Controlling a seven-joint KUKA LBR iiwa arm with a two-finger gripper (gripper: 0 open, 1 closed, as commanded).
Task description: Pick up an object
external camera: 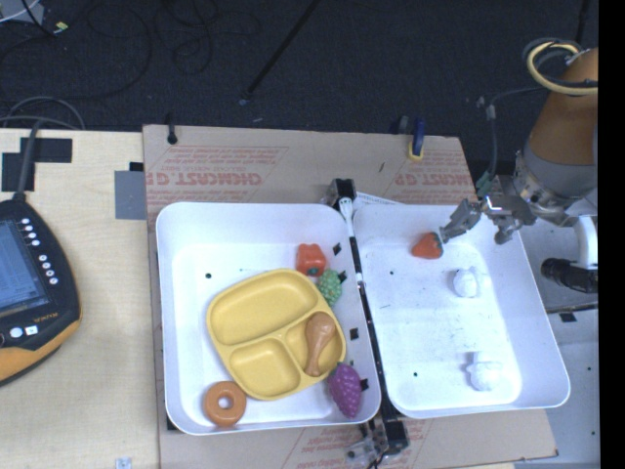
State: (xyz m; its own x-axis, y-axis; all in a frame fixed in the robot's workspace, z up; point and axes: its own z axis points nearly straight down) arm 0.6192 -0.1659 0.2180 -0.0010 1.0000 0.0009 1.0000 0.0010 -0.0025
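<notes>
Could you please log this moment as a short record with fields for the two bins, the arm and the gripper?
left bin: yellow divided plate with drumstick on it; red pepper, green piece, purple grapes, doughnut
right bin: strawberry, two white objects
arm: over right bin's far right corner
gripper: beside strawberry; grasp unclear

Robotics lab, teach pendant (29, 281), floor cables (107, 37), robot arm (562, 125)
</notes>
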